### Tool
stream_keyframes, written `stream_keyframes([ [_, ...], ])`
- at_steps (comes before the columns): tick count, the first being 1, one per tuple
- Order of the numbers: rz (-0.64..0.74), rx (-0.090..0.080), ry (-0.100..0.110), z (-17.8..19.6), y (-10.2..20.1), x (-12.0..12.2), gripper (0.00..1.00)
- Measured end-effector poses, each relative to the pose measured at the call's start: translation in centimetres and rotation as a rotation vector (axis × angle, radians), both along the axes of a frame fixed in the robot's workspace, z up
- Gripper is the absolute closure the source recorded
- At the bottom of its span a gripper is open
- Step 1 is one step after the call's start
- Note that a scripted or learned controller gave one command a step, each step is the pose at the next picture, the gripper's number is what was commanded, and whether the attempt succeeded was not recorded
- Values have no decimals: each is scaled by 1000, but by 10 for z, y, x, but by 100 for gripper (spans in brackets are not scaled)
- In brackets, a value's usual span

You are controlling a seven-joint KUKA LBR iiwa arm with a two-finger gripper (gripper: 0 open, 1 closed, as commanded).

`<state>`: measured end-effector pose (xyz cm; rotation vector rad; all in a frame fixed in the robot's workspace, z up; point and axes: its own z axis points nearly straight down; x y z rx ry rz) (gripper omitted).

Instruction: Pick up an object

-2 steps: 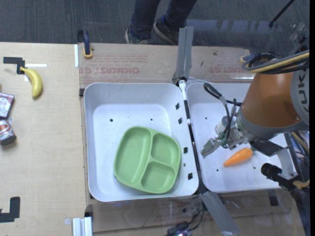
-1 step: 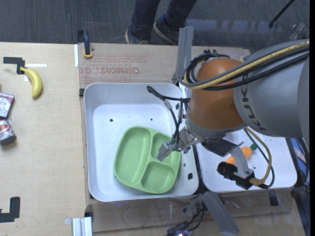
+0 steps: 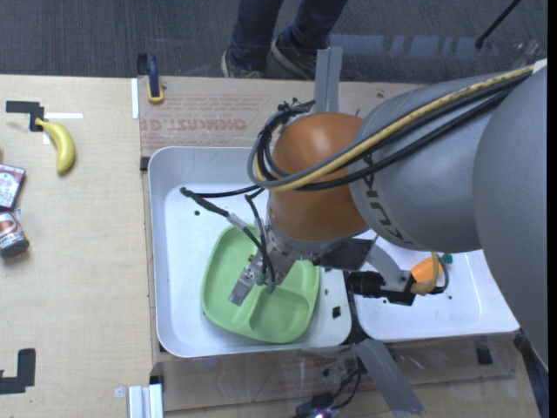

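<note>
Tool over the green tray

The tool (image 3: 252, 279) hangs inside the green tray (image 3: 261, 307), in the left white bin (image 3: 170, 233); whether it is open or closed, I cannot tell.

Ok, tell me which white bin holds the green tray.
The left white bin, nearer the banana. The green tray lies in it under the gripper; the right bin holds an orange object.

The left white bin (image 3: 165, 259) is largely taken up by a green divided tray (image 3: 270, 312) in its lower middle. Bare floor is left along the bin's left wall and upper left. The space above its right half is blocked by the arm (image 3: 418, 172). Open table (image 3: 78, 277) lies further left.
</note>
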<state>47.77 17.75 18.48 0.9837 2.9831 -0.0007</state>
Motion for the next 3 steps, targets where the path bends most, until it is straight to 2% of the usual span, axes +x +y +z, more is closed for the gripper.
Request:
stream_keyframes([
  [1,-199,0,-1,8,-48,89,0],
  [2,302,5,-7,-91,-29,36,0],
  [3,-273,-1,0,44,-13,78,0],
])
